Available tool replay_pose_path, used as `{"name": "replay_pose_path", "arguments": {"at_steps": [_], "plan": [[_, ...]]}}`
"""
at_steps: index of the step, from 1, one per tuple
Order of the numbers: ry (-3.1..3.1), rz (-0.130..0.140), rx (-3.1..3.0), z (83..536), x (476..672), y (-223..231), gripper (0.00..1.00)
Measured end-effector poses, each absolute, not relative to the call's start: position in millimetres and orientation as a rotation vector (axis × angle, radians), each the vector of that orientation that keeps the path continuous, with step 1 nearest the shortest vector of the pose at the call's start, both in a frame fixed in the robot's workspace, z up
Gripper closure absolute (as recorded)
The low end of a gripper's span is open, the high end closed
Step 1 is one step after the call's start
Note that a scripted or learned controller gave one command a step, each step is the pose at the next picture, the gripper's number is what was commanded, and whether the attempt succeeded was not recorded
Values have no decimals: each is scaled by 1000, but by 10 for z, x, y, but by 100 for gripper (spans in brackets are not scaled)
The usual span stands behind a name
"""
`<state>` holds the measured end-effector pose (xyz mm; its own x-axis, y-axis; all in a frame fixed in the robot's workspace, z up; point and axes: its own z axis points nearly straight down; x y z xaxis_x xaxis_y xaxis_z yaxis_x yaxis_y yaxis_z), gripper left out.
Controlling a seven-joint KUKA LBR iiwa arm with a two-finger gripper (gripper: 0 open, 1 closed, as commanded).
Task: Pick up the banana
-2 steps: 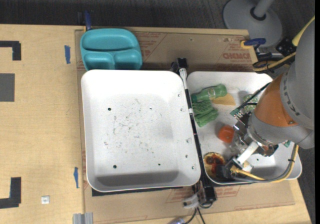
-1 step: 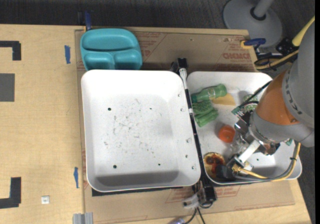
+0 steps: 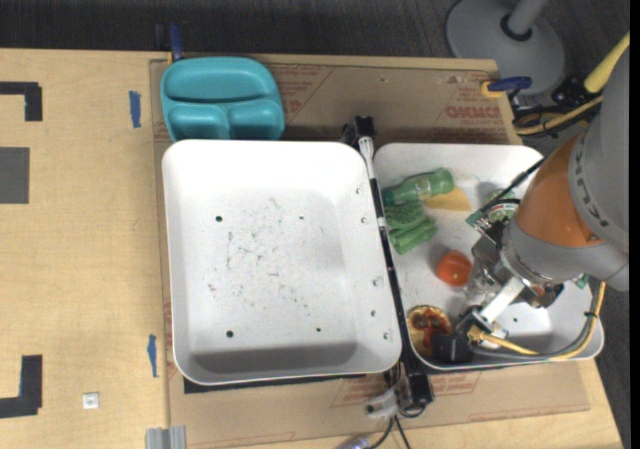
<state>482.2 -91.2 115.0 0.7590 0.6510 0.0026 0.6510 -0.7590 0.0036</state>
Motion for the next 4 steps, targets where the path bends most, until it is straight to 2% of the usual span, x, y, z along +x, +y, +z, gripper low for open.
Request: {"name": "replay_pose_path", "arguments": {"at_steps": [4], "plan": [[1101,2,2941,1532,4836,-899,100]]}}
